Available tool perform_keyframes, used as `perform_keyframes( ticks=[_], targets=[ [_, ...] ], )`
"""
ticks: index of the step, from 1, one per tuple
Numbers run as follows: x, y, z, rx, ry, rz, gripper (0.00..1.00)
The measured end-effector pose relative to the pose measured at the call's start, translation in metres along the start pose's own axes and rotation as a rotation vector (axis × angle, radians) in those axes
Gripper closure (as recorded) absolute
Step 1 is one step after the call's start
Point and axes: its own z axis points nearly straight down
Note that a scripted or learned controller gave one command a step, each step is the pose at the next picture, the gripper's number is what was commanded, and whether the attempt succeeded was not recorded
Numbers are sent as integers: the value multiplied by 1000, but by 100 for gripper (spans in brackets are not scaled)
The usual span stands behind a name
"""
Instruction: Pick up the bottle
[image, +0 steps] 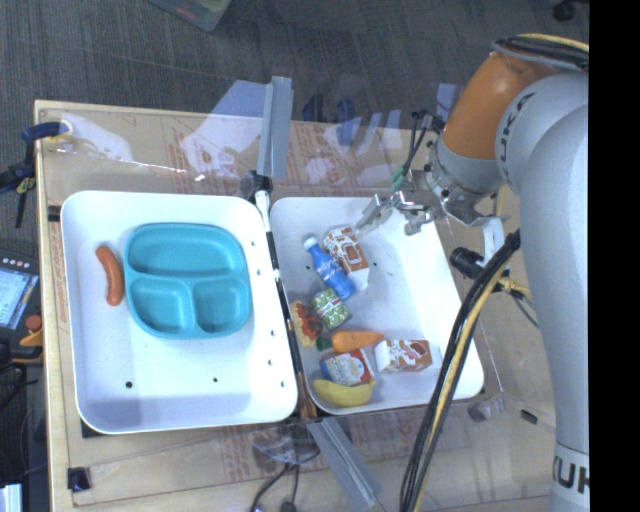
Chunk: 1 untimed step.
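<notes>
A small blue bottle with a white cap (327, 266) lies on its side in the right bin (440, 300), near that bin's far left part. A red and white carton (345, 248) touches it on the right. My gripper (391, 221) hangs over the bin's far edge, up and to the right of the bottle. It is open, its two fingers (367, 220) spread apart with nothing between them. A gap separates the bottle from the nearer fingertip.
Below the bottle lie a green packet (331, 308), a carrot (356, 340), a yogurt cup (347, 368), a banana (343, 392) and a small carton (406, 354). The left bin (160, 390) holds a blue divided plate (188, 278) and a sausage (111, 273).
</notes>
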Motion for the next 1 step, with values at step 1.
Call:
perform_keyframes(
  ticks=[1],
  targets=[
    [52, -3, 90, -20, -6, -44, 0]
  ],
)
